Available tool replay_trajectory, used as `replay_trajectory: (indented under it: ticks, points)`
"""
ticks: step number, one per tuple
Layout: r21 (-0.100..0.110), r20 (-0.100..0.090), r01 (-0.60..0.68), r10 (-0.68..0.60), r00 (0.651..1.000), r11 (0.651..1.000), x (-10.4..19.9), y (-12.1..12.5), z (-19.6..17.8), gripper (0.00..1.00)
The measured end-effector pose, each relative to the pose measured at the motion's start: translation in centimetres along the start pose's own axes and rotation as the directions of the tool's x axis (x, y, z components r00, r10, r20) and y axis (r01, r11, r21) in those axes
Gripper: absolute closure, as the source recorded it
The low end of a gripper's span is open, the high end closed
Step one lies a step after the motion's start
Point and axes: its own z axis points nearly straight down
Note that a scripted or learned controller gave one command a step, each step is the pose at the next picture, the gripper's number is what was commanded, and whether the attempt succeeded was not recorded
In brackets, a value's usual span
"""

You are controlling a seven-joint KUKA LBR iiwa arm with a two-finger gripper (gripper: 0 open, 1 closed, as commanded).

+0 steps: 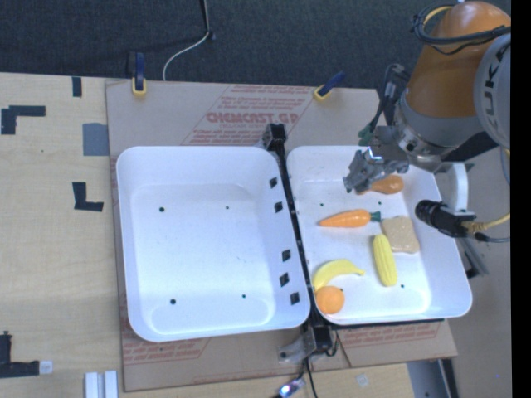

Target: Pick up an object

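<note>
The right bin [431, 305] holds an orange carrot [345, 219], a yellow corn cob [384, 260], a beige bread slice [401, 234], a yellow banana [336, 270] and an orange fruit [330, 300]. A small orange piece [388, 185] lies near the bin's far side. My gripper [363, 178] hangs over that far part, just left of the orange piece and above the carrot. Nothing shows between its fingers.
The left bin [199, 239] sits beside the right one, with a black divider [284, 222] between them. Both rest on a cardboard sheet [241, 114] held by clamps. A black fitting with a yellow cable [444, 215] juts over the right bin's right side.
</note>
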Motion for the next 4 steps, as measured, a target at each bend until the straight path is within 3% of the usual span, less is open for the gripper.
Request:
replay_trajectory:
  ticks: [4]
  points:
    - [0.005,0.0,0.003,-0.003,1.0,1.0,0.1,0.0,-3.7,1.0]
